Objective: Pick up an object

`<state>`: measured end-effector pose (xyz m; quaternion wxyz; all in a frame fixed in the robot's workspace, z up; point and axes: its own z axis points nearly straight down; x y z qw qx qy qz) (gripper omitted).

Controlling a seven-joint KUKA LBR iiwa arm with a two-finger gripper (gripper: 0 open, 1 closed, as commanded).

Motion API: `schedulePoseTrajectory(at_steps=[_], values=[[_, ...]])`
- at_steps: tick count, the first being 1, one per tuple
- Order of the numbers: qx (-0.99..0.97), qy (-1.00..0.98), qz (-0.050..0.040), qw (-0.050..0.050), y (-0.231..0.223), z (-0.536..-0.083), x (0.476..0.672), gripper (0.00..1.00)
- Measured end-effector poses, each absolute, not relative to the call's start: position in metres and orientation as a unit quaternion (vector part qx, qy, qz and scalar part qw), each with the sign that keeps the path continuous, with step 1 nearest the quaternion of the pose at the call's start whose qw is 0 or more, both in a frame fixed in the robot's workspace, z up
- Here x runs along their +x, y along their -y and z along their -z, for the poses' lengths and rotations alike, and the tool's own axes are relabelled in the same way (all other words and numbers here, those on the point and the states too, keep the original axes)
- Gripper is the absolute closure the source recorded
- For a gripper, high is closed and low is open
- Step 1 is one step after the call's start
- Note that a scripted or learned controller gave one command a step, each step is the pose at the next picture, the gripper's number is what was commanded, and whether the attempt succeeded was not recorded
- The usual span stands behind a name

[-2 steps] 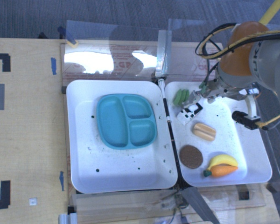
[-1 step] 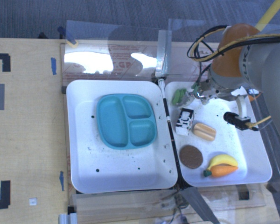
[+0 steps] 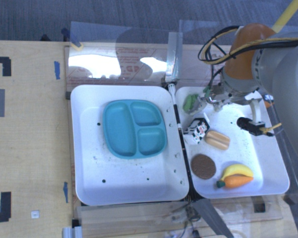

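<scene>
Looks like the approach step, with nothing lifted yet. Poised with gripper (image 3: 214,97) over the far part of right bin (image 3: 251,150), just right of green piece (image 3: 190,102), itself tucked into that bin's far left corner. Cannot tell how wide gripper stands, nor see anything held in it. Sharing that bin with 5 more pieces: black-and-white toy (image 3: 198,130) near the left wall, tan bun (image 3: 217,140) just right of it, brown disc (image 3: 203,166) nearer, banana (image 3: 238,170) and carrot (image 3: 234,181) touching at the near right. Across in left bin (image 3: 89,157), 1 blue plate (image 3: 135,128) with 3 compartments. Next, probably: shift a little left to centre over green piece, descend, close, lift. Calls for care with the wall close beside green piece, leaving scant room on that side; failing that, toy and bun well within reach.
</scene>
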<state>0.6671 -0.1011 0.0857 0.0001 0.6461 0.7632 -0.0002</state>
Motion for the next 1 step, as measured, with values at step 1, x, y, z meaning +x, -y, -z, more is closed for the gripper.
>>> schedulePoseTrajectory(at_steps=[1], values=[[0.631, -0.776, -0.0012, 0.002, 0.0956, -0.0871, 0.5949, 0.00]])
